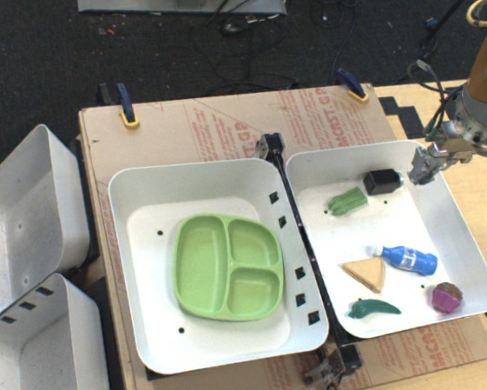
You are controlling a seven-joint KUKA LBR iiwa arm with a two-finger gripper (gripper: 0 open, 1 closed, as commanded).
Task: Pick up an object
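The right bin (456, 218) holds several objects: a black block (383, 181) at the back, a light green piece (346, 202) beside it, a blue bottle (407, 258), a tan wedge (366, 274), a dark green pepper shape (374, 308) and a purple ball (447, 298) at the front right. My gripper (422, 168) hangs at the bin's back right rim, just right of the black block and apart from it. Nothing shows between its fingers.
The left bin (138, 193) carries a light green divided plate (228, 267). A black divider (299, 236) runs between the bins. Two more white bins (19, 215) stand off the bench at the left. Clamps (127, 107) hold the board's back edge.
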